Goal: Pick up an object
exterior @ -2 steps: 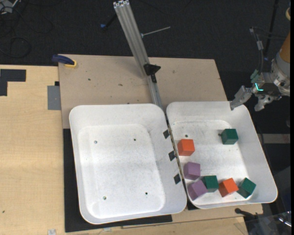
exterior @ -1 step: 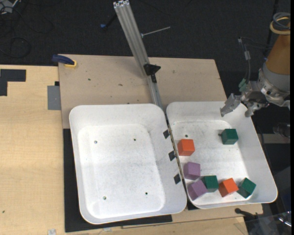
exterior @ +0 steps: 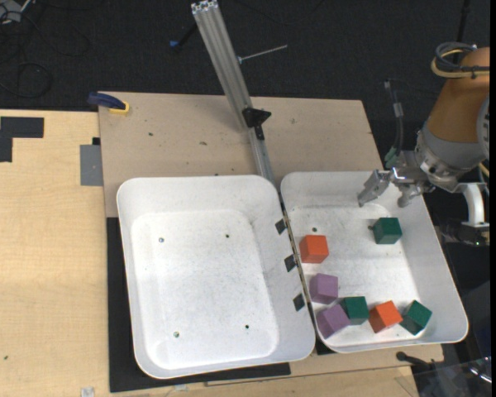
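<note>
- Gripper (exterior: 390, 188) hangs over the far part of the right bin (exterior: 446, 292), its two grey fingers spread wide apart with nothing between them.
- Arm (exterior: 456, 114), grey with an orange band, comes in from the right edge and bends down toward that bin.
- Green cube (exterior: 387, 231) lies just near of the fingertips, apart from them, alone in the right-hand middle of the bin floor.
- Orange cube (exterior: 314, 248) sits toward the left side of the same bin, close to the wall shared with the left bin (exterior: 140, 213).
- Purple cube (exterior: 323, 288) lies just near of the orange one; a second purple cube (exterior: 331, 318) is nearer still, almost at the bin's near rim.
- Second green cube (exterior: 355, 308) sits just beside that second purple cube, on its right, seemingly touching it.
- Second orange cube (exterior: 385, 315) comes next to the right, and a third green cube (exterior: 416, 316) lies beyond it, close to the near right corner; these four form a loose row along the near edge.
- Aluminium bar (exterior: 230, 73) slants from the far centre down to the gap between the two bins, with a black clamp (exterior: 255, 117) partway along it.
- Bench (exterior: 41, 222) of pale wood spreads to the left.
</note>
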Action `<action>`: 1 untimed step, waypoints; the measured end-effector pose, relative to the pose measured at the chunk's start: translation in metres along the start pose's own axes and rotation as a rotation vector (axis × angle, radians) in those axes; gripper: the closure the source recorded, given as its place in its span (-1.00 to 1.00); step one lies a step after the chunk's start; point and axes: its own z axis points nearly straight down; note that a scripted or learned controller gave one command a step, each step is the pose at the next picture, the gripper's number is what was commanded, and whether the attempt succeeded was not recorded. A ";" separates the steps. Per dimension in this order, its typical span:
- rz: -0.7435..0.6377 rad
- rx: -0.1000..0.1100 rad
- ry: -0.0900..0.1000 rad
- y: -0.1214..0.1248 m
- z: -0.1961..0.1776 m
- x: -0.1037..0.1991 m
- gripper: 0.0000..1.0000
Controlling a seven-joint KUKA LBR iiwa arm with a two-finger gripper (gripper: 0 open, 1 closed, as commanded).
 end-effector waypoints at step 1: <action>-0.001 -0.012 -0.004 0.004 0.059 0.001 -1.00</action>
